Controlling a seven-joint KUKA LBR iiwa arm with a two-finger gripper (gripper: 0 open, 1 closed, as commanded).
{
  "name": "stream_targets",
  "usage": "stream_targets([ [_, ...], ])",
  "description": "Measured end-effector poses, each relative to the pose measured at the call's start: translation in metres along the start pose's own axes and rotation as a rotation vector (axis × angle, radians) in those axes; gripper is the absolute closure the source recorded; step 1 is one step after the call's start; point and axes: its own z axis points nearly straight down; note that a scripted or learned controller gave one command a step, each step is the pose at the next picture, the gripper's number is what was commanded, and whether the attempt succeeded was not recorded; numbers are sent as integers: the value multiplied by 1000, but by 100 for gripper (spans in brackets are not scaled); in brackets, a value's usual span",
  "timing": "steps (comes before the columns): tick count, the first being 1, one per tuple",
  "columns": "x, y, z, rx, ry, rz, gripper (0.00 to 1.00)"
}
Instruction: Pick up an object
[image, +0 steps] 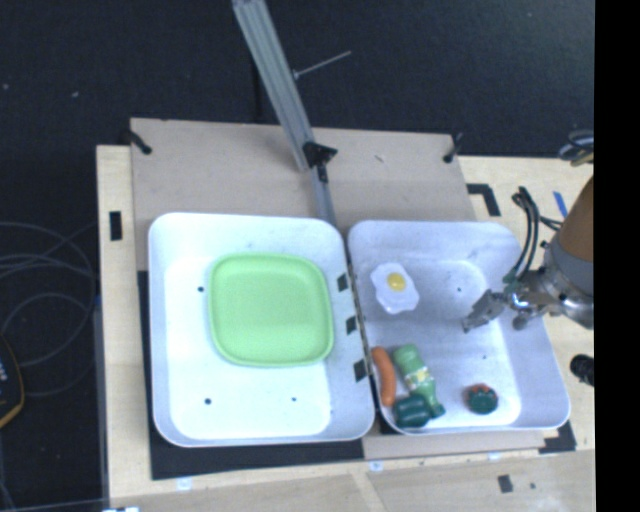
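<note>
A square pale-green plastic plate (270, 309) lies in the left white bin (180, 400). In the right white bin (535, 400), a fried-egg toy (394, 287) sits far-left, an orange carrot toy (384, 375) near-left, long axis near-to-far. The gripper (487, 309) hovers right, apparently approaching, holding nothing; jaw opening unclear. Next: descend over one item.

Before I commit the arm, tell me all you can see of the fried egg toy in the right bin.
The fried egg toy is a glossy, plastic-looking white blob with a round yellow yolk at its middle. It lies flat on the floor of the right bin, near the upper left corner, with nothing touching it and left of the gripper.
</note>
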Motion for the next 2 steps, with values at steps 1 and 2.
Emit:
stream_targets([
  [1, 2, -5, 43, 0, 0, 0, 0],
  [2, 1, -4, 31, -5, 0, 1, 100],
])
